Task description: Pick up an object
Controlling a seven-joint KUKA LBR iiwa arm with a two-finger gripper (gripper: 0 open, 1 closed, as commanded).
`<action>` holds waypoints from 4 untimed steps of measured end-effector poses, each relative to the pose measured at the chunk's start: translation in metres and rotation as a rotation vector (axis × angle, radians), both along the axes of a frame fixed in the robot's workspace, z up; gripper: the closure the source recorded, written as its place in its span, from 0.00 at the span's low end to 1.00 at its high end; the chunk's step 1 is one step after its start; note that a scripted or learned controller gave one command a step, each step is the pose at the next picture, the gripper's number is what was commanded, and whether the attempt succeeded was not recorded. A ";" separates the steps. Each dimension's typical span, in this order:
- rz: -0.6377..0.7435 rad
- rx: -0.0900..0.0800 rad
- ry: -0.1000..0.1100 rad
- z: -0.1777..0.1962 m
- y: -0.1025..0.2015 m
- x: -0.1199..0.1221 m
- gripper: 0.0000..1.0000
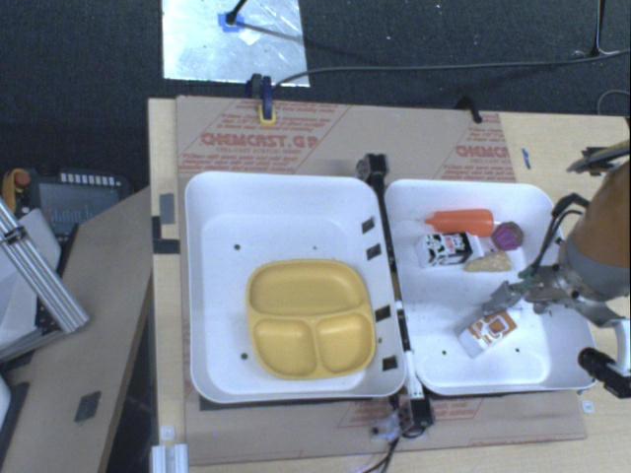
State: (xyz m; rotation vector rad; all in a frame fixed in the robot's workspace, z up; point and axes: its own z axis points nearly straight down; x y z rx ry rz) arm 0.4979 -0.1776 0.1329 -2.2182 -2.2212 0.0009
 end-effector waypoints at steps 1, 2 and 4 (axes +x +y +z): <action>-0.002 0.000 -0.002 -0.051 0.001 0.001 0.00; -0.001 -0.003 -0.009 -0.037 0.000 0.003 1.00; 0.003 -0.004 -0.011 0.083 -0.001 0.010 1.00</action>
